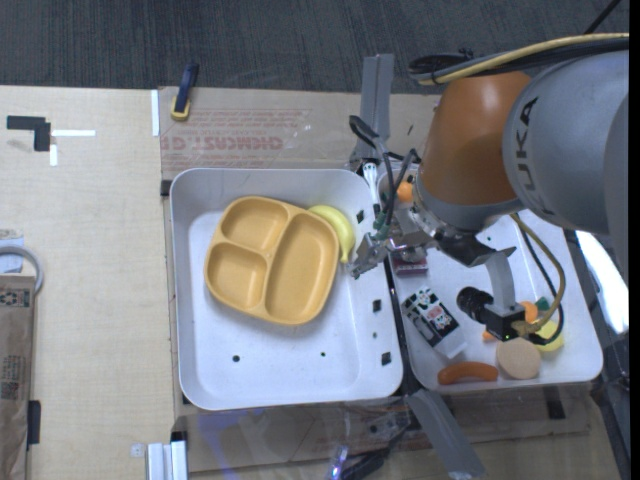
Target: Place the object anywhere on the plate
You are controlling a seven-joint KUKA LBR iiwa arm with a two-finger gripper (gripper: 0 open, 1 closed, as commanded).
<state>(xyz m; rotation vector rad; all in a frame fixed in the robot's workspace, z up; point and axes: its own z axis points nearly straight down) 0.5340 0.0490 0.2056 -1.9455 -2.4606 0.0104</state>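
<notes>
The surface (90, 268) carries two shallow white bins side by side. The left bin (280, 378) holds a yellow-orange plate (272, 258) with three compartments, lying in the upper half of the bin and turned at a slight angle.

A pale yellow object (337, 226) lies in the left bin, touching the upper right edge of the plate. It rests beside the plate rather than on it; part of it is hidden behind the plate's rim.

The arm (520, 148) reaches in from the right and covers the upper part of the right bin (580, 363). The hand (372, 248) sits at the divider between the two bins, just right of the plate's right edge. The pale yellow object lies just left of the hand and slightly above it, near but with no visible contact. How far the hand is open cannot be determined, and nothing can be seen gripped in it.

The right bin, to the right of the plate, holds several items:
- a black-and-white block (432, 318), nearest the plate;
- an orange sausage-shaped piece (467, 372), lower than the block;
- a tan round piece (518, 359), just right of the sausage-shaped piece;
- a small cluster of orange, yellow and green pieces (543, 318), farthest from the plate.
</notes>
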